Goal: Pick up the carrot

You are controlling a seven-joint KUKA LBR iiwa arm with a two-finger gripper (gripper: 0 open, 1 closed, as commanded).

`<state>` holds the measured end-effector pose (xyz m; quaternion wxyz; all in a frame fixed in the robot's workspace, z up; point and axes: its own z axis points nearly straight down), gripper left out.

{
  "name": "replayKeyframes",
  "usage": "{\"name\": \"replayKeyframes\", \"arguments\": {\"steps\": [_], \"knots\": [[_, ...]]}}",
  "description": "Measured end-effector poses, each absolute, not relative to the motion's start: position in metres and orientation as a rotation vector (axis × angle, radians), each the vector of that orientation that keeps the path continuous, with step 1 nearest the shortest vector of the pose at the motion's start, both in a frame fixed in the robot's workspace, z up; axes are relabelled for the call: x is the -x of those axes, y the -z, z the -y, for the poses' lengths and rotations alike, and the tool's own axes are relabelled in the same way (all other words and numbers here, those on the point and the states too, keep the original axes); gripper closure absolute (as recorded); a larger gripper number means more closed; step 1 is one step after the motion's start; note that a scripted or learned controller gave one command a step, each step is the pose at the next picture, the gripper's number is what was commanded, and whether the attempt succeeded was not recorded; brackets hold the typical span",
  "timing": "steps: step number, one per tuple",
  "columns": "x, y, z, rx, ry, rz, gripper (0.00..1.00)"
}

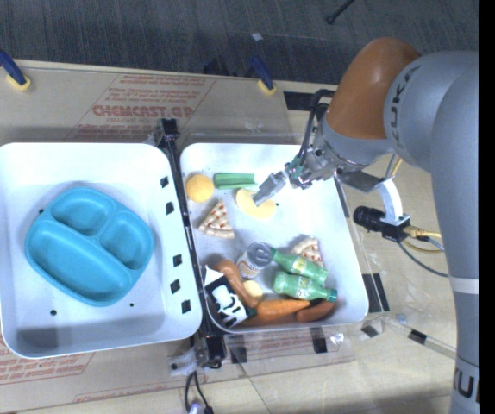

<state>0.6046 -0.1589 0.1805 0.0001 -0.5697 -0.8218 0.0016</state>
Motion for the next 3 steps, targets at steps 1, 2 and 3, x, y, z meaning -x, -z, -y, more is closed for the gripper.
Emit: {"name": "replayKeyframes", "arguments": {"steps": [1, 2, 3], "knots": [[-0.657, -0.091, 0.14, 1.58, -0.003, 2.713, 0.0], [-0.62, -0.092, 0.153, 1.09, -0.004, 2.942, 0.0], [-0.652, -0.095, 0.096, 0.758, -0.007, 3.054, 0.0]]}}
